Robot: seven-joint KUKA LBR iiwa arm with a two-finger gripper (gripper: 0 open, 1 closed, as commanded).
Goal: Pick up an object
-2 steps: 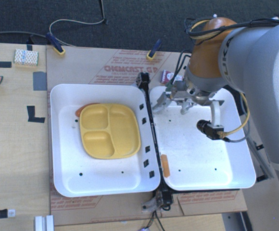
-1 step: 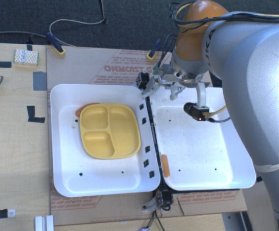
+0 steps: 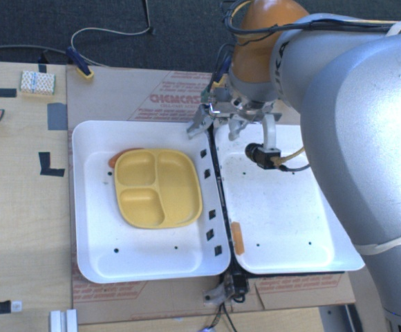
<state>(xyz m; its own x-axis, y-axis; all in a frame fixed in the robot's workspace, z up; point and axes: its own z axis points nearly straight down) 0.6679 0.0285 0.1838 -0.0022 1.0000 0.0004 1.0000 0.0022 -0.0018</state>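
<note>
Camera view: cardboard (image 3: 160, 101) reads "CHEMCAS"; pincer (image 3: 218, 122) spread, gripping nothing.

a: what runs along the top of the frame?
b: dark grey carpet (image 3: 117, 12), with a thin cable (image 3: 110, 34) looping over it.
a: and below that?
b: a pale wooden bench top (image 3: 21, 213) fills the left side, with strips of black tape (image 3: 47, 164) stuck on it. a brown cardboard sheet (image 3: 152, 95) with red print lies toward the middle.
a: the light?
b: even and soft, with only faint shadows.
</note>
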